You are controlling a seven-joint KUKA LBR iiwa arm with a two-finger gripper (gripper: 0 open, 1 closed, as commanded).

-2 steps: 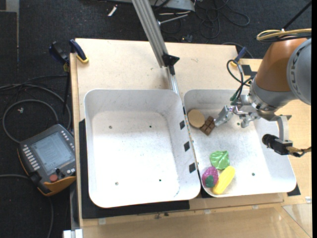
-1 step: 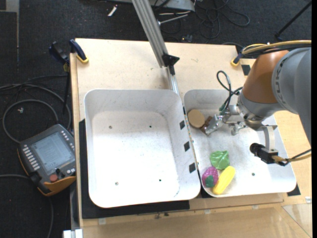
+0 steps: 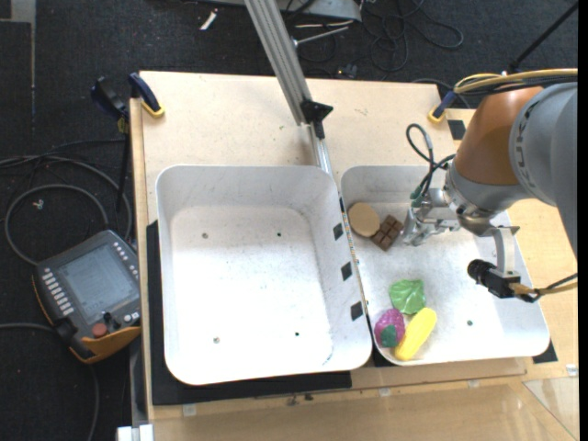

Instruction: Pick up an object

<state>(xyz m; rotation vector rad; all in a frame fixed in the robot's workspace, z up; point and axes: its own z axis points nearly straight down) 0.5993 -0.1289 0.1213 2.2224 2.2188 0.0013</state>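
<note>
Reaching: the arm (image 3: 514, 145) comes in from the right, over the right bin (image 3: 478, 338), grey with an orange band above the wrist.
Jaws: (image 3: 418, 234) low over the upper left part of the right bin; I cannot tell how wide they stand, and nothing shows clearly between them.
Brown block: (image 3: 386, 232) lies on the bin floor just left of the jaws, very close to them; whether they touch it I cannot tell.
Tan disc: (image 3: 364, 218) lies just left of the brown block, touching or nearly touching it, near the bin's left wall.
Green piece: (image 3: 407, 296) lies lower in the same bin, well below the jaws.
Magenta piece: (image 3: 389, 323) sits just below and left of the green piece, by the lower left corner of the bin.
Yellow piece: (image 3: 415, 333) leans beside the magenta piece on its right, tilted, near the front rim.
Left bin: (image 3: 175, 274) sits beside the right bin, their walls meeting in the middle.
Desk: (image 3: 230, 118) wooden top carrying both bins.
Pendant: (image 3: 87, 292) lies on the dark floor, left of the desk.
</note>
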